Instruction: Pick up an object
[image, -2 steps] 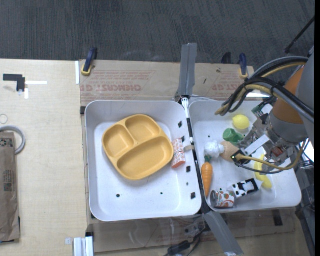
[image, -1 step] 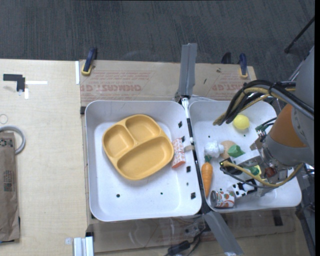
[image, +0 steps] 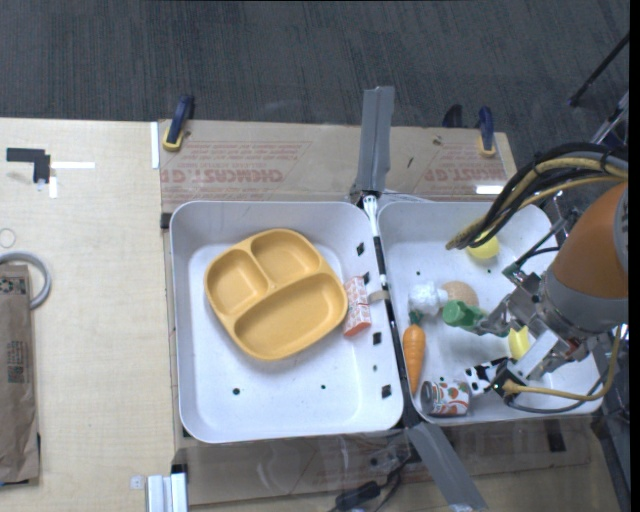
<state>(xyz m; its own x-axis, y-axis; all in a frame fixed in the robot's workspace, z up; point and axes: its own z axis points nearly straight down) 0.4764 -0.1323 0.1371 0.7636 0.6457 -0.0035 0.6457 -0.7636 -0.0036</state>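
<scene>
Nothing looks lifted yet: the gripper (image: 497, 322) hangs low over the right bin (image: 560, 410), beside the green toy (image: 462, 316) and near the carrot (image: 414, 350) and can (image: 445, 397), its grip state impossible to tell from here, so picking remains

In the left bin we see a yellow plate (image: 277, 292) with three parts and a small orange packet (image: 358, 306) beside it. In the right bin we see a carrot (image: 413, 351), a can (image: 445, 397), a green toy (image: 462, 316) and a yellow ball (image: 483, 248).
</scene>
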